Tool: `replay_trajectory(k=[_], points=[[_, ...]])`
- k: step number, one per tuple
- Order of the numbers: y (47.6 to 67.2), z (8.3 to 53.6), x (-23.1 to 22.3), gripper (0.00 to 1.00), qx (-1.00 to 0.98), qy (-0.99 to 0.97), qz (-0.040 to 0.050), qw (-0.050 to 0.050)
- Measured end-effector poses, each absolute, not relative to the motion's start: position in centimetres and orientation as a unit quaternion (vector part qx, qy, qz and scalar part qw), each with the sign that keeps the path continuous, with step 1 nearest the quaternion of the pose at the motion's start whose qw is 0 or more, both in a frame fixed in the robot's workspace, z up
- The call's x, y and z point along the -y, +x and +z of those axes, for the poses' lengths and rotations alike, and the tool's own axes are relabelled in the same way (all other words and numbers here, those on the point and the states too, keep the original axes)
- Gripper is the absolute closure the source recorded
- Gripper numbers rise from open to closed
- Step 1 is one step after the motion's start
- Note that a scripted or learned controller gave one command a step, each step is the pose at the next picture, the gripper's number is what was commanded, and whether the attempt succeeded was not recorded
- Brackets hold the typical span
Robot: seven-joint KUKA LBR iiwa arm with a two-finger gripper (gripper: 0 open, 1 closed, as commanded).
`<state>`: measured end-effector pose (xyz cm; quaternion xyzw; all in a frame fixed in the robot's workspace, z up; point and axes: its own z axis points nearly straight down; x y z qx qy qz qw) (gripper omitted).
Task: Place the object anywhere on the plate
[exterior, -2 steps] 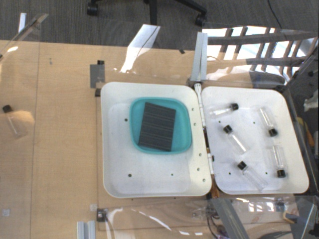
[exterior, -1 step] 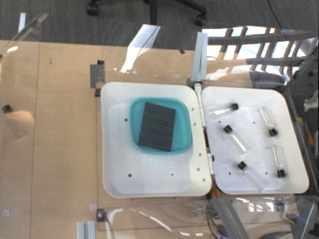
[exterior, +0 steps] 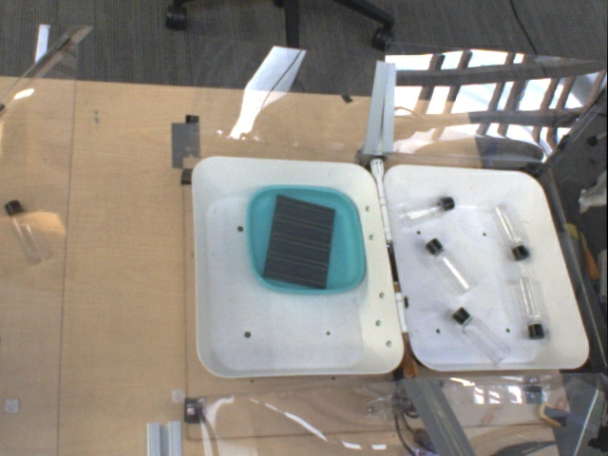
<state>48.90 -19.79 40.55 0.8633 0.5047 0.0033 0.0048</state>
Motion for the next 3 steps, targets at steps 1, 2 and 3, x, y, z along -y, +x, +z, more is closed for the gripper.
replay_trajectory(k=[1,2,3], points=[[48.90,40.55,19.79,0.00,-0.505,0.863,0.0032,0.005],[48.90,40.55,19.79,0.00,-0.505,0.863,0.0032,0.005],[48.90,40.55,19.79,0.00,-0.505,0.863,0.0032,0.005]])
